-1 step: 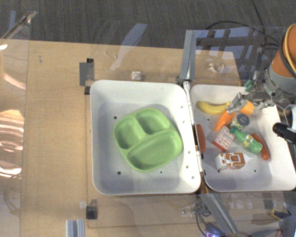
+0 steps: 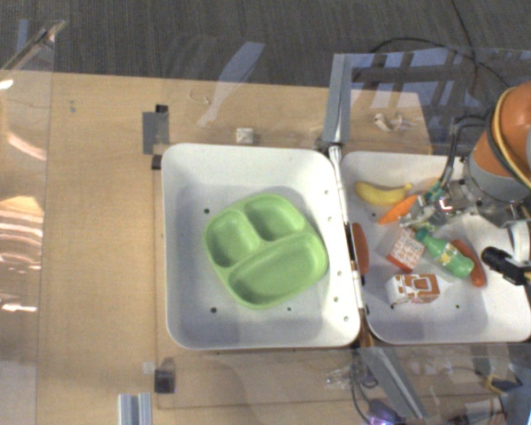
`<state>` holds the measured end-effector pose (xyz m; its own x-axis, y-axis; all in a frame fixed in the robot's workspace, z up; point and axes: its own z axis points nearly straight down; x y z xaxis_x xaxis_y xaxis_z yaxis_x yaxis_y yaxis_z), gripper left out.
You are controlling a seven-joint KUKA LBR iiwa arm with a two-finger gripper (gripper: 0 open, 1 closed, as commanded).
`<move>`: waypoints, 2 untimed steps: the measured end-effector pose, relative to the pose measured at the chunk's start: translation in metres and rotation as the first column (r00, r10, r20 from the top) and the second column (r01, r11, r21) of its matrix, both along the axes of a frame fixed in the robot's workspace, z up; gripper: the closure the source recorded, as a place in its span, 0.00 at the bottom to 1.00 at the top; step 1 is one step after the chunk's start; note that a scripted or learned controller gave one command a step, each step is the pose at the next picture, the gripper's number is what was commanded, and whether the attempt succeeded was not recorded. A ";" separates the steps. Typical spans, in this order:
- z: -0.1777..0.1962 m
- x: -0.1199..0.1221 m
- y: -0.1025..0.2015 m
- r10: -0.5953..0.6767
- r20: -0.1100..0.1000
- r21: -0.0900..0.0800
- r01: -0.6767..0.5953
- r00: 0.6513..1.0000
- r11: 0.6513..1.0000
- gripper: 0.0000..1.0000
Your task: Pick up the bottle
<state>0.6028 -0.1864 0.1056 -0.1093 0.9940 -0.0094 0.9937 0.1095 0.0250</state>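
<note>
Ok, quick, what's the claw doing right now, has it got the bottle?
Claw: above the bottle in the right bin; grip state cannot be told.

We've got two bins side by side. The left bin [image 2: 186, 317] holds a divided plate [image 2: 264, 250] about dead centre. In the right bin [image 2: 513, 326], the bottle [image 2: 449, 255] lies mid-bin, a banana [image 2: 380, 191] at its 10 o'clock and a small carton [image 2: 416, 288] at 7.
</note>
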 end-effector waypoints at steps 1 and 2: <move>0.012 0.003 0.002 0.004 0.006 0.000 -0.004 1.000 1.000 1.00; 0.110 0.045 0.051 0.021 -0.019 0.005 -0.021 1.000 1.000 1.00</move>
<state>0.6482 -0.1353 0.2156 -0.1305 0.9914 -0.0022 0.9914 0.1305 0.0066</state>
